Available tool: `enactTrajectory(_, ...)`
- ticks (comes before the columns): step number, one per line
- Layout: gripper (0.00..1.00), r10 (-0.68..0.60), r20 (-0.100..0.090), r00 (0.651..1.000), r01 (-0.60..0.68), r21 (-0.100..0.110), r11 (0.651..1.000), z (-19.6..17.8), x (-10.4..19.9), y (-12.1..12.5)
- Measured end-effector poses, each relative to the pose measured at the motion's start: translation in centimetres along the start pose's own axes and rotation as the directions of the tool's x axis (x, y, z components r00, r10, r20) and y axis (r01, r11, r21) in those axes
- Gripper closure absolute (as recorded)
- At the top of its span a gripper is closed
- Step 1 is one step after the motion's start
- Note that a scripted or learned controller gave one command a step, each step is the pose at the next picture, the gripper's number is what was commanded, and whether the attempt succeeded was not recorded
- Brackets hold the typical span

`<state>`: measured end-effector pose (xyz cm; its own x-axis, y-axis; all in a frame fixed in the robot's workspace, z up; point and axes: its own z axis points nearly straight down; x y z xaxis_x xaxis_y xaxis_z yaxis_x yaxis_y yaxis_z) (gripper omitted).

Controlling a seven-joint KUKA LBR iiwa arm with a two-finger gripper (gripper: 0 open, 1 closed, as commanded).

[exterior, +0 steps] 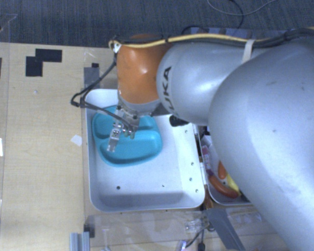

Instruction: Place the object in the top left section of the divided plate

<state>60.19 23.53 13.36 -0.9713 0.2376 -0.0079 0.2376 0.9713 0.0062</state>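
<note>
Metal fingers of the gripper (115, 137) hang over the blue divided plate (141, 145), their tips above the plate's left half; whether they are spread or pressed together cannot be told, and nothing can be made out between them. The grey arm (240, 103) with its orange band (138, 75) sweeps in from the plate's right, covering the plate's upper edge and much of the bench beyond. A black cable (86, 95) loops out from the wrist just left of the plate's top.

The plate lies in the upper part of the left white bin (146, 192), whose bare floor stretches below the plate to the near wall. Which object is meant for the plate cannot be told: no loose item shows on it. To the plate's right, past the bin wall, a sliver of the right bin (220, 195) shows beneath the arm, holding a jumble of small items (222, 182) in red, orange and yellow, too hidden to name. Left of the plate runs the pale wooden bench (36, 150), marked with black squares (42, 60) toward the top.
</note>
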Motion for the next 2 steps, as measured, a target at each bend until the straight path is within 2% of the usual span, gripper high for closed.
enactTrajectory(1,0.00,-0.427,0.003,0.904,0.427,-0.001,0.904,-6.6,-4.5,1.2)
enactTrajectory(2,0.00,-0.419,0.016,0.908,0.419,-0.004,0.908,2.5,-5.9,1.7)
